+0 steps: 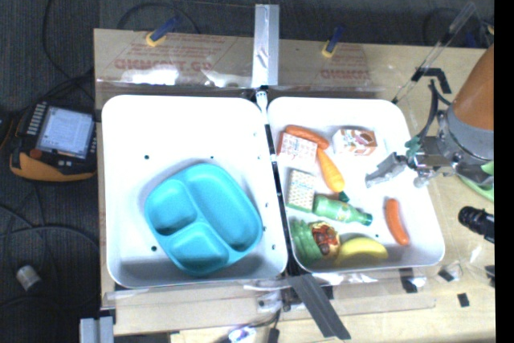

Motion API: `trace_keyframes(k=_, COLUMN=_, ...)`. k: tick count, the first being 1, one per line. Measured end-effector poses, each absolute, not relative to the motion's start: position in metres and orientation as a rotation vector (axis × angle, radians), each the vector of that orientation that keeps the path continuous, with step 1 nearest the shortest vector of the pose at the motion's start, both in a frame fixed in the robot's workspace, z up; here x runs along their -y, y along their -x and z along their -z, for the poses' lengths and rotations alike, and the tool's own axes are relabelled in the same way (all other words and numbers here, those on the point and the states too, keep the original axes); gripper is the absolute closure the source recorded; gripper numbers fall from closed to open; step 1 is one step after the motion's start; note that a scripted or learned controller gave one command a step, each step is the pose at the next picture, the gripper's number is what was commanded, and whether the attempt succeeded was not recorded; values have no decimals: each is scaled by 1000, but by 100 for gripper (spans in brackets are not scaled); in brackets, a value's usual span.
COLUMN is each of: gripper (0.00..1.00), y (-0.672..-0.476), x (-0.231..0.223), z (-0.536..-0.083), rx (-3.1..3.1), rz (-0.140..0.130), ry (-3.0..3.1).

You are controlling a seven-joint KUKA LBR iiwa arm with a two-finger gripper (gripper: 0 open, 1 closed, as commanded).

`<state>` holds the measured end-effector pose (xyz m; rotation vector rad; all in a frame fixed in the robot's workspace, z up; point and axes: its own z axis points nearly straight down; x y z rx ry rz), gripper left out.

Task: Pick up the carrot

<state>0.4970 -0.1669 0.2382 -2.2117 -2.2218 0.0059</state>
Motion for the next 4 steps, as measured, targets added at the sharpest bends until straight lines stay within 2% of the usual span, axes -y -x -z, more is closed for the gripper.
trace_keyframes(k=1, gripper=0, y=-544, x=103, z=-101, rx=2437, rz=7, ry=1998)
trace_keyframes(k=2, gripper=0, y=-586, x=109, z=-93, rx=2472, rz=15, ry=1946)
trace_keyframes(k=3, gripper=100, y=-590, x=107, z=-106, rx=2478, rz=28, ry=1948)
trace_keyframes(k=4, gripper=100, y=-545, x=-6, z=-179, rx=2335, rz=-10, ry=2093)
